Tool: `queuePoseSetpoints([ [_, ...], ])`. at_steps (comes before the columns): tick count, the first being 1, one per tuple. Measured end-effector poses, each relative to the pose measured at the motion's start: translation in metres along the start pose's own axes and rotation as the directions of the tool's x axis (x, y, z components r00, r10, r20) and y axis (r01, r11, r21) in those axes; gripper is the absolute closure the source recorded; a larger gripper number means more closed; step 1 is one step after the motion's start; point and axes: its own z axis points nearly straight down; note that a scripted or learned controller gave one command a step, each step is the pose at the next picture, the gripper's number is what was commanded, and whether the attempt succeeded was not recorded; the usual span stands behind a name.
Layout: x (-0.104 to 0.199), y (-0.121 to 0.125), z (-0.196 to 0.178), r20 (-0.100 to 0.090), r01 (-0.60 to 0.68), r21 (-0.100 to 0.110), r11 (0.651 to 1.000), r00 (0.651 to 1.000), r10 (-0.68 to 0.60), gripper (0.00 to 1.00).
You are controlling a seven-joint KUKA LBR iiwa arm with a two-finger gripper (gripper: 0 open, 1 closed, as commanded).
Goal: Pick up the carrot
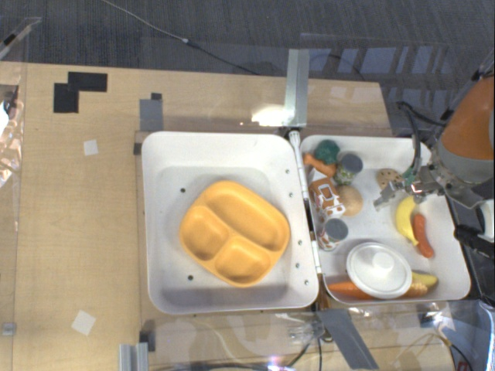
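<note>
A long orange carrot lies along the front wall of the right bin, its right end hidden under a white bowl. A shorter orange carrot-like piece sits at the bin's back left, beside a dark green item. My gripper hangs over the middle right of this bin, between a brown cookie and a banana, well away from both orange pieces. Nothing shows in its grasp.
The right bin also holds a red-orange sausage, a tan egg-like item, a white and orange box, a small can and a grey-blue round item. A yellow divided plate lies in the left bin.
</note>
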Motion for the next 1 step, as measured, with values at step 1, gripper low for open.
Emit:
queuePoseSetpoints([
  [1, 0.0629, 0.0325, 0.0524, 0.004, 0.123, -0.008, 0.992, 0.992, -0.123, 0.0],
])
